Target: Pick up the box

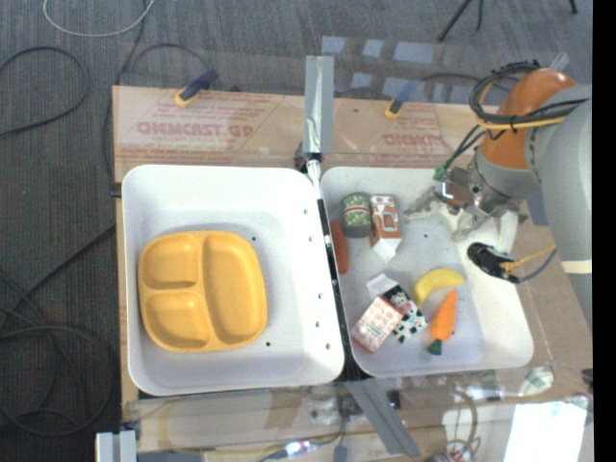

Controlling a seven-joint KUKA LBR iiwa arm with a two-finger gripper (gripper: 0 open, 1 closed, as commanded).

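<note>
Grey carpet with looping black cables surrounds a bench topped with brown board, and two shallow white bins sit on it side by side. You see the left bin (pixel 135 186) holding a yellow plastic divided tray (pixel 202 289). The right bin (pixel 500 349) holds the clutter: a pink and white printed cardboard box (pixel 376 322) lying flat near the front, touching a small black and white patterned cube (pixel 409 321) on its right. Beside those lie a yellow toy banana (pixel 439 282) and an orange toy carrot (pixel 442 320). Toward the back are a small green can (pixel 355 214), a brown and white carton (pixel 386 217) and a red sausage-shaped toy (pixel 339 245) along the left wall. Your grey arm with its orange band (pixel 525 109) enters from the right, and the two-finger gripper (pixel 457 198) hangs over the back right of that bin, well apart from the pink box; whether it is parted or closed cannot be told at this angle, and nothing is visibly held. To do this step well, I would bring the gripper forward and left over the box, turn it so it spans the narrower sides, and descend clear of the cube so it does not get pinched too. Faded red lettering on the board behind the left bin reads roughly "CHEMCAST GP"; print on the box is too small to read.
</note>
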